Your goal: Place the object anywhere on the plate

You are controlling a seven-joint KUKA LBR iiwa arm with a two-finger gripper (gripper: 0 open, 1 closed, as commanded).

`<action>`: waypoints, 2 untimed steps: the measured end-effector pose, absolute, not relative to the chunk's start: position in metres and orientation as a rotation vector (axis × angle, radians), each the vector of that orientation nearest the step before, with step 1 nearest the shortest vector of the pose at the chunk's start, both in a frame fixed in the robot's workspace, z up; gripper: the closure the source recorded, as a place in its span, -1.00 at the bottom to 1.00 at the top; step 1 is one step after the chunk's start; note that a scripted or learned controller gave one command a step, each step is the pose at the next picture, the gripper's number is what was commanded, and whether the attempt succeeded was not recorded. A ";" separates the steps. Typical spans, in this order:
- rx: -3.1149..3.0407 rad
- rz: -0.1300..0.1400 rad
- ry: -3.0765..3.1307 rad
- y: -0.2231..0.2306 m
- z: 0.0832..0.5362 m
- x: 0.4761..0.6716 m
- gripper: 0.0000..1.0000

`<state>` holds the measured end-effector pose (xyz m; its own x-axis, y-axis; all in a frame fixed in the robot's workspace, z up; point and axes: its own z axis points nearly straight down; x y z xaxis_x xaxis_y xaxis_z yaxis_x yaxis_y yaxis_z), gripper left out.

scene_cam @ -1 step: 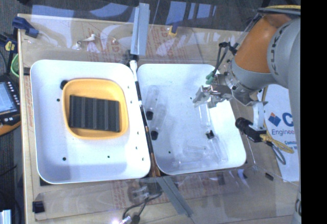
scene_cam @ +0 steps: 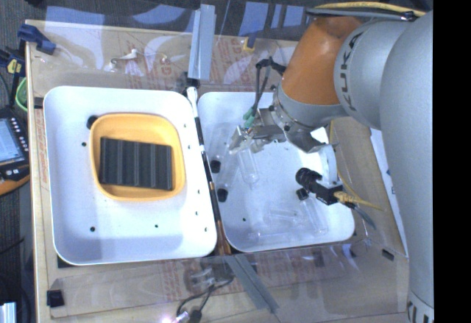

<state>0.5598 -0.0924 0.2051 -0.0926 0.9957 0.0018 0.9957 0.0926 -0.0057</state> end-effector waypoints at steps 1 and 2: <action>-1.875 0.002 -2.519 -0.040 0.191 0.585 1.00; -1.876 0.002 -2.519 -0.040 0.191 0.585 -1.00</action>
